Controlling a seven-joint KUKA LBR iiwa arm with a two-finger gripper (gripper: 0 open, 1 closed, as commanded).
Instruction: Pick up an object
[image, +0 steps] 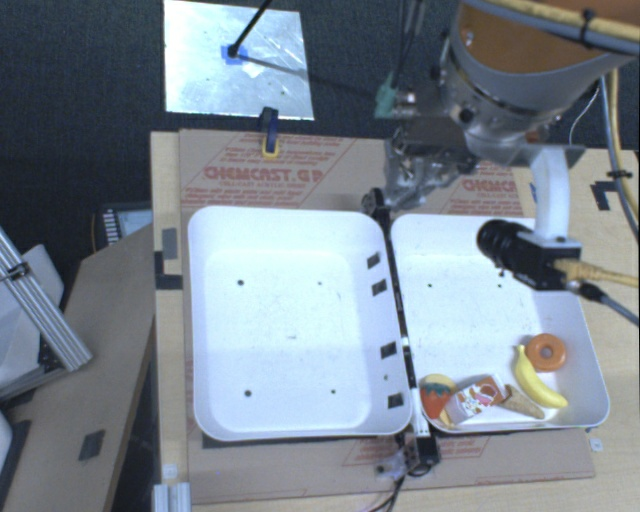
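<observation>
Two bins sat side by side on a worktop (130, 300). The right bin (450, 300) held, along its near edge, a banana (536, 381) with a ring-shaped toy (546, 350) just behind it, and a packet (476, 398) and round fruit (437, 393) to their left. The arm (520, 60) hung above that bin's far edge. The left bin (285, 320) lay beside it.

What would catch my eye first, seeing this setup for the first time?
Probably the big grey and orange robot arm looming over the top right. Next, the bright toys huddled in the right bin's near corner: a yellow banana, an orange ring and a small packet. The left bin beside it looks bare.
</observation>
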